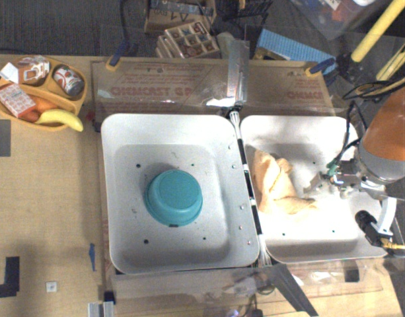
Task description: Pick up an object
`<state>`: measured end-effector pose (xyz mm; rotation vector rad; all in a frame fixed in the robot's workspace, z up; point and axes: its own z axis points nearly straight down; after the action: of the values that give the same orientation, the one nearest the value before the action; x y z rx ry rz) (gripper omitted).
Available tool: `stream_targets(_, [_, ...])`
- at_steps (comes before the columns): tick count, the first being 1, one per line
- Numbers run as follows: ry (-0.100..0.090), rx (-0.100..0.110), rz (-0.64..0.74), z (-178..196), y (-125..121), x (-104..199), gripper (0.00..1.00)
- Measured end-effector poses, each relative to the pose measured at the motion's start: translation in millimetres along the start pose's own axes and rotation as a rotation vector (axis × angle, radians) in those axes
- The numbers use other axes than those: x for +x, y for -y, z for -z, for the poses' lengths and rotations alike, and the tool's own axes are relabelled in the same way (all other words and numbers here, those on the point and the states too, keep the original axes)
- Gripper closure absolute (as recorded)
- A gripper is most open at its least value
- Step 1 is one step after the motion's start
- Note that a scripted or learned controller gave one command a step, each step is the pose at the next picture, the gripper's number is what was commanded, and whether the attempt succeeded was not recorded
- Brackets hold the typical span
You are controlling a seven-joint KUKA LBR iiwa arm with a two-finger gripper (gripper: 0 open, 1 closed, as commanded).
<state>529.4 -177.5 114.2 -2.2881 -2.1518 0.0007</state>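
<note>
Little can be read here. The cardboard sheet (164, 88) lying along the bench's far edge, behind the left bin (116, 177), bears a line of faint red capitals under a film of clear plastic; the letters look like a brand name, perhaps beginning "CHI", but they are too washed out to make out. A second cardboard sheet (291, 91) behind the right bin (341, 236) carries the same kind of red print near its right end, equally unreadable. In the yellow tray (4, 104) at the bench's far left corner, a small red and white packet (15, 100) shows printing too small to read.
</note>
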Motion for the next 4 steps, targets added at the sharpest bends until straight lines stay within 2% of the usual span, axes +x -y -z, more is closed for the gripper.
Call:
stream_targets(1, [0.002, -0.006, 0.082, -26.6, -60.1, -1.8, 0.0])
stream_targets(2, [0.003, -0.005, 0.353, -27.2, -136.1, 41.4, 0.0])
stream_targets(3, [0.001, -0.006, 0.462, -25.9, 0.0, 45.8, 0.0])
stream_targets(4, [0.008, -0.012, 0.634, -25.4, -11.9, 63.4, 0.0])
